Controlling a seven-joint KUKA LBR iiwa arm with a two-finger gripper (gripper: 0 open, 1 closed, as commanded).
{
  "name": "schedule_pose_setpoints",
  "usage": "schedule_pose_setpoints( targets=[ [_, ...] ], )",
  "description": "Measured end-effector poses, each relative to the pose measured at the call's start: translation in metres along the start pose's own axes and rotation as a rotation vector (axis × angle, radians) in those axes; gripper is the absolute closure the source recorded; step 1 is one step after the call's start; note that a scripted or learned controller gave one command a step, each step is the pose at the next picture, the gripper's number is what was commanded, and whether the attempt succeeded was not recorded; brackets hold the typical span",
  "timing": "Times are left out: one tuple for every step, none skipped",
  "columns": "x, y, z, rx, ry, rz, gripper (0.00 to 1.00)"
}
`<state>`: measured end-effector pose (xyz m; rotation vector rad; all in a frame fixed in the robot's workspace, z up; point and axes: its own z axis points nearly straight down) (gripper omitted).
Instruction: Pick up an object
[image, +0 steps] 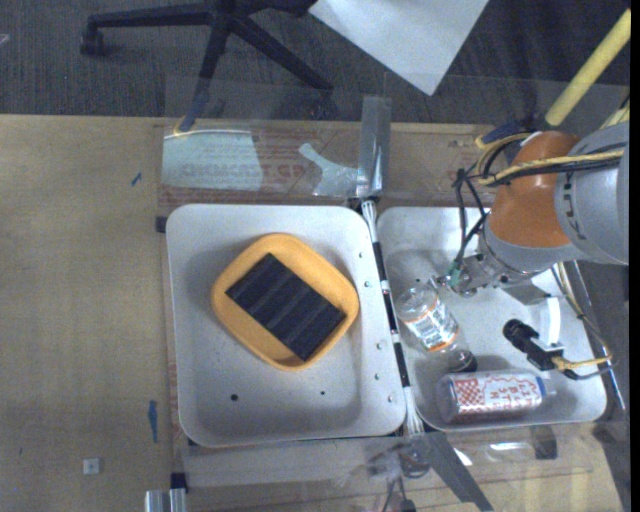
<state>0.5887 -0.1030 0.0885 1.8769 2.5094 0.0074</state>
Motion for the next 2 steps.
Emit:
schedule_pose_setpoints(
  targets=[
    [-0.0016, 0.001, -0.0115, -0.005, -0.001, 0.004, 1.0],
    [-0.0021, 0.0009, -0.0116, -0.005, -0.002, 0.004, 0.0]
  ],
)
